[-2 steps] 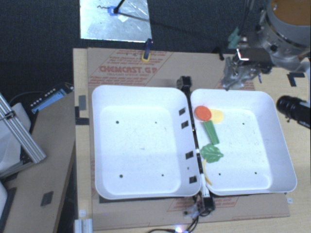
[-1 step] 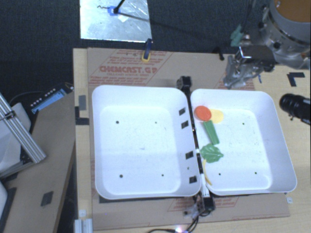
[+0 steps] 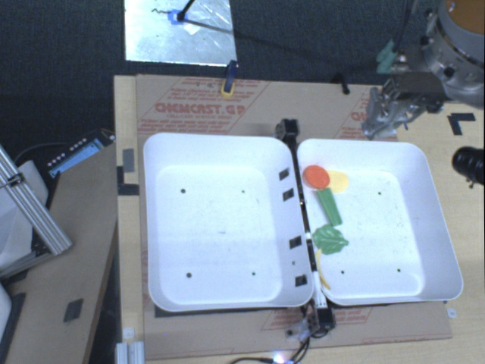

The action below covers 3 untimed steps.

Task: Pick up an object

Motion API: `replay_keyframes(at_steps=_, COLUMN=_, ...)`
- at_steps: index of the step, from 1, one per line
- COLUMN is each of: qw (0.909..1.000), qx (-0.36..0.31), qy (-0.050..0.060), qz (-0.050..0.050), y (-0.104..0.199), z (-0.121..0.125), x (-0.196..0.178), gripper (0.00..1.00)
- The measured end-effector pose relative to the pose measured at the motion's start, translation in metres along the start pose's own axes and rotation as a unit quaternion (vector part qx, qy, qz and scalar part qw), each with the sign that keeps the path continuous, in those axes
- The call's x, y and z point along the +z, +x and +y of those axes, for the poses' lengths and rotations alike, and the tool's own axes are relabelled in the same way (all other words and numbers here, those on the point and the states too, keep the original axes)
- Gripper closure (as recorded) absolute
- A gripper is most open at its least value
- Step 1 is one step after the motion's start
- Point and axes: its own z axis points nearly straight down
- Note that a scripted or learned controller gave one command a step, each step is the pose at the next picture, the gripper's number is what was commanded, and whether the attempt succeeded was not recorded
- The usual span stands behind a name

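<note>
Gripper (image 3: 377,121) sits upper right of frame, just past the far rim of the right bin (image 3: 424,203), over the brown board (image 3: 204,101) rather than over the bin floor. Can't tell how far the claw is open; it looks dark and blurred, w/ nothing visible between the tips.

Task objs all cluster in the right bin's left part, close to the divider where the two bins meet. Orange disc (image 3: 316,176) is near the upper left of that bin, overlapping a yellow piece (image 3: 337,180) just to its right. Below them a green stick (image 3: 330,207) runs down at a slight slant, ending at a green leafy piece (image 3: 330,239) roughly mid-height of the bin. A thin yellow sliver (image 3: 321,270) lies below that, tight against the left wall.

Open room: centre, right side and lower part of the right bin are bare white floor. Left bin (image 3: 220,218) is bare floor too. Objs are near the left wall, so little clearance on that side; more room approaching from frame right.

Black clips (image 3: 290,196) line the seam between bins. Foil sheet (image 3: 179,17) lies at top of frame, well apart from the bins.
</note>
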Motion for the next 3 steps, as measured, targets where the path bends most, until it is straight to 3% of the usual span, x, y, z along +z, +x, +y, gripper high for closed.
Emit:
replay_keyframes(at_steps=1, qw=1.0000, qx=-0.001, qy=0.000, qz=0.000, y=0.001, z=0.000, x=0.000, gripper=1.00)
replay_keyframes(at_steps=2, qw=1.0000, qx=-0.005, qy=0.003, qz=0.000, y=0.082, z=-0.001, x=0.054, gripper=1.00)
replay_keyframes(at_steps=3, qw=1.0000, qx=-0.002, qy=-0.002, qz=0.001, y=0.094, z=0.000, x=0.011, gripper=1.00)
